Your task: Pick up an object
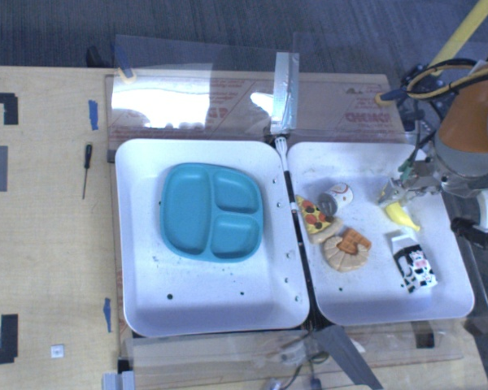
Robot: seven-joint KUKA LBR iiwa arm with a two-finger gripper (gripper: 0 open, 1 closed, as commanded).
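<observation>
A grey KUKA arm with an orange band reaches in over the right bin (464,299) and sets its gripper (407,187) low near that bin's far right corner, directly above a small yellow object (400,214), the likeliest thing to be picked up. Whether the fingers are spread or closed cannot be made out from this slanted overhead view, and nothing is visibly held between them. The yellow piece lies just beside the bin's right wall, and that closeness looks like the main risk: a finger descending on the wall side could catch the rim or nudge the piece away instead of closing around it. The piece also looks small and rounded, so it may squirt out of a pinch that lands off centre. Other toys share the bin: a black-and-white cow-patterned item (415,268) near the right edge toward the front, a tan pastry-like piece (347,249) at the middle, a pizza slice toy (312,215) against the left wall, and a small round white object (337,196) just beside it. None of these crowds the yellow piece. The left bin (138,299) carries a blue divided plate (211,211) at its centre, well apart from the action.
</observation>
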